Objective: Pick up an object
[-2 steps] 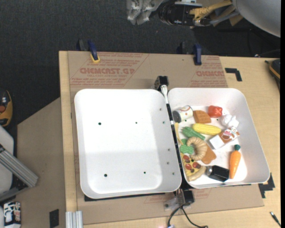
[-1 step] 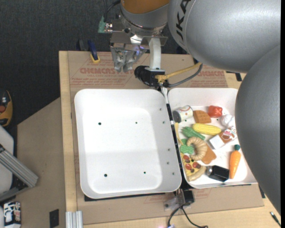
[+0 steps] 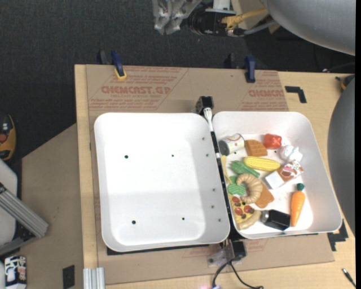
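The right bin (image 3: pixel 316 141) holds a pile of toy foods. Among them are a yellow corn cob (image 3: pixel 260 163), a red pepper (image 3: pixel 272 140), an orange carrot (image 3: pixel 297 206), a tan pretzel ring (image 3: pixel 250 185), a pizza slice (image 3: pixel 243 210), a brown waffle piece (image 3: pixel 255 148), a green vegetable (image 3: pixel 242 168) and a black block (image 3: pixel 276 219). My gripper (image 3: pixel 169 16) hangs at the top of the view, beyond the bench's far edge and well away from both bins. Nothing is seen in it.
The left bin (image 3: pixel 107 169) lies beside the right one, with a black hinge strip (image 3: pixel 216 163) between them. Blue clamps (image 3: pixel 118 65) (image 3: pixel 250 68) pin the cardboard sheet at the far edge. The grey arm body (image 3: pixel 316 20) fills the top right corner.
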Available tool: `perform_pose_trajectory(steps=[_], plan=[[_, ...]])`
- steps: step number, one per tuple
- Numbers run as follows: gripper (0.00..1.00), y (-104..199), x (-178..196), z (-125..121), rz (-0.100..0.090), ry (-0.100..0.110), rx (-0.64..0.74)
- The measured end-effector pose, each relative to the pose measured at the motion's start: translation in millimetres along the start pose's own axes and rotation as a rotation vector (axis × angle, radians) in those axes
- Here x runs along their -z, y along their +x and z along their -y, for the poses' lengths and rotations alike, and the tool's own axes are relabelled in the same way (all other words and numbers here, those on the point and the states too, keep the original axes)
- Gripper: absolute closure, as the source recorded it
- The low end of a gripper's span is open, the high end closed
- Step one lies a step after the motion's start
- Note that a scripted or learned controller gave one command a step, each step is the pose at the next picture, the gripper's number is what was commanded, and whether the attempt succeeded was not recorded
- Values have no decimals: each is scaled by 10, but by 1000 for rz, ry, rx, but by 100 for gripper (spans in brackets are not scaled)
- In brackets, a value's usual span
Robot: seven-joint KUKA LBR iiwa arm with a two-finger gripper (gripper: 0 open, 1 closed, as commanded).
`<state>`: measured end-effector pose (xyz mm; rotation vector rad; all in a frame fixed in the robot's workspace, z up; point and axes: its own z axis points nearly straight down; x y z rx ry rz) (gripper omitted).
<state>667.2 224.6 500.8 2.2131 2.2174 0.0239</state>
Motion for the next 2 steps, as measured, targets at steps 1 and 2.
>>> perform_pose_trajectory(steps=[1,2], plan=[[100,-12,-1531,51,10,33,-3],[100,0,260,274,-3,-4,1]])
